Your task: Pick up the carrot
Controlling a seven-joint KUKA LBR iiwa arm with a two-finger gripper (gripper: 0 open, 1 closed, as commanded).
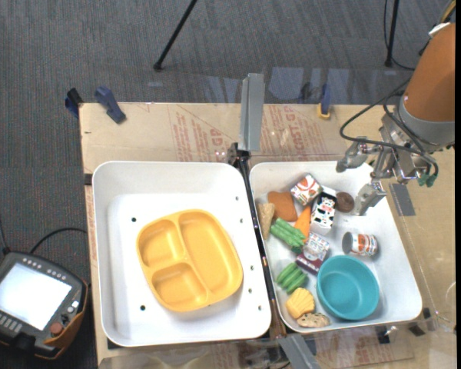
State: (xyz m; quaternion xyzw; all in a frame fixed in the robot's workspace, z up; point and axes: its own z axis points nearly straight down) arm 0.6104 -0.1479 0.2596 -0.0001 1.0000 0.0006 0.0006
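Carrot (304, 221): you will find it in the right bin (403, 244), long axis near upright, slightly tilted, lower part hidden among the toys | End effector (371, 177): above that bin's far edge, fingers spread, holding nothing | Carrot's tip: direction unclear.

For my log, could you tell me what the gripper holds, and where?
Nothing: the gripper hangs open above the right bin's far edge, and the carrot lies among the toys.
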